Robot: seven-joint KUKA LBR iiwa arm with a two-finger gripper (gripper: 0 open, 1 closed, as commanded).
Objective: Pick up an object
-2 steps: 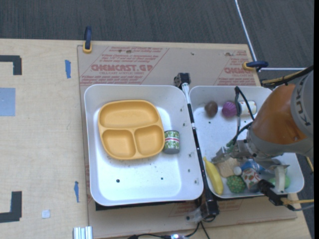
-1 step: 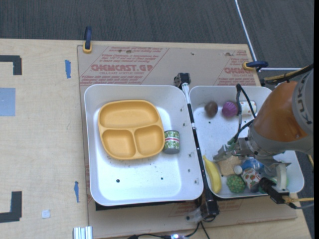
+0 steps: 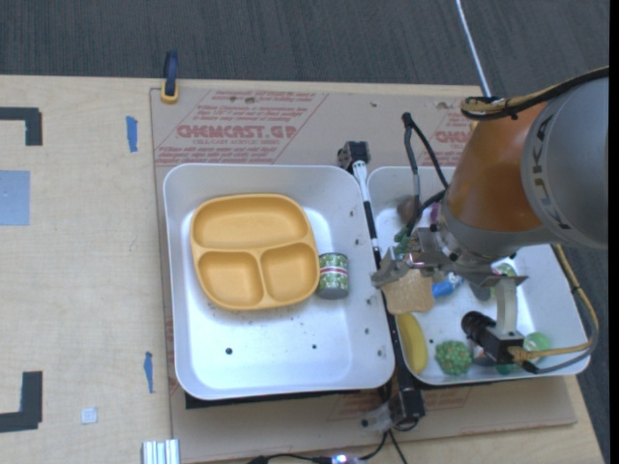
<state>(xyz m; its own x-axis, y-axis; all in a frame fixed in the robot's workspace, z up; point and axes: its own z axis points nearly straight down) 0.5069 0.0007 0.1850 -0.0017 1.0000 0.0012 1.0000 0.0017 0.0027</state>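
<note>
Yellow three-compartment plate (image 3: 254,250) — smooth plastic — beside a small round can (image 3: 333,275); end effector (image 3: 411,264) grip unclear.

We see our grey arm (image 3: 571,162) reaching in from the right, its orange band (image 3: 488,177) above the wrist, angled down leftward, with the gripper (image 3: 411,264) low at the right side.

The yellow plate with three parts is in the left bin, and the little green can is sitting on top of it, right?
Not quite. The camera view shows the little green can standing on the bin floor beside the yellow plate, at its right edge, not on top. The plate is indeed in the left bin.
</note>
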